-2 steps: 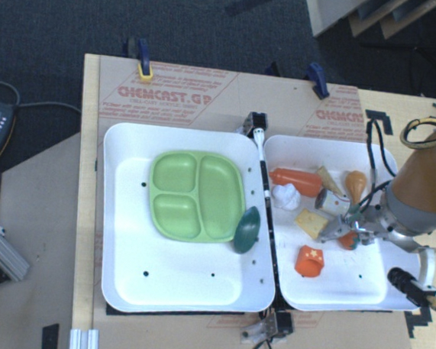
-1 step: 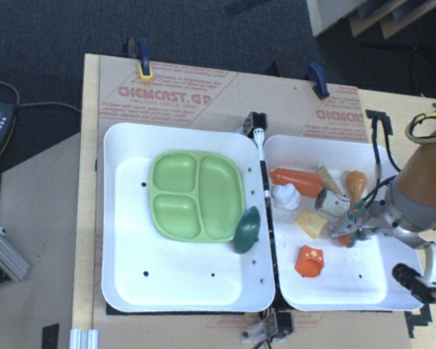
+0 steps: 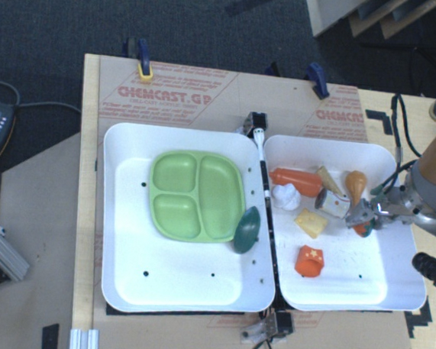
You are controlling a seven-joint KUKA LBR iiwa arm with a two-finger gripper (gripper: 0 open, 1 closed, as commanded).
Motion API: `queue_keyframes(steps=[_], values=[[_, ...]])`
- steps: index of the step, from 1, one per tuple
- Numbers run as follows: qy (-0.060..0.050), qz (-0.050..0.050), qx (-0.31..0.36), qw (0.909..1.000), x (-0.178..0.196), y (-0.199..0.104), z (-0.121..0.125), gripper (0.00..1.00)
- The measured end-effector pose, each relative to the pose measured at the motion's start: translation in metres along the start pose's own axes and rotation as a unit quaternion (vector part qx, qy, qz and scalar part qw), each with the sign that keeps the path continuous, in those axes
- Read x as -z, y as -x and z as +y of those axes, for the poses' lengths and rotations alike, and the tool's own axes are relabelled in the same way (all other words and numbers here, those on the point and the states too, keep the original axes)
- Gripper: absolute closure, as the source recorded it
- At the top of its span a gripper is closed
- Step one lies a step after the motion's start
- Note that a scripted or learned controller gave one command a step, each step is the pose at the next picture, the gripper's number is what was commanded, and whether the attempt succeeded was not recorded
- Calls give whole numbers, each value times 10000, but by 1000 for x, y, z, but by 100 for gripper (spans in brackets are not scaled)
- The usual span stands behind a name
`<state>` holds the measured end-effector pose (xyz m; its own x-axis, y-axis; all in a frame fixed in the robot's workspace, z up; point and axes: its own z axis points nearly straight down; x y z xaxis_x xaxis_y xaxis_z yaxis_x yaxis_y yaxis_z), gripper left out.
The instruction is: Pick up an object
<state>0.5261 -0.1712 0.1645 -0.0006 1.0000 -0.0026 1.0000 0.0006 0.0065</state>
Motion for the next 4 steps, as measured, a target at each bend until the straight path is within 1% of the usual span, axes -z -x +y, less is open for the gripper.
queue_keyframes(steps=[1, 2, 3, 4], values=[[2, 0, 6, 10000, 47, -3, 9, 100], [-12, 5, 4, 10000, 61, -3, 10, 100], [-14, 17, 32, 10000, 62, -56, 37, 100], [-16, 18, 33, 10000, 68, -117, 53, 100]])
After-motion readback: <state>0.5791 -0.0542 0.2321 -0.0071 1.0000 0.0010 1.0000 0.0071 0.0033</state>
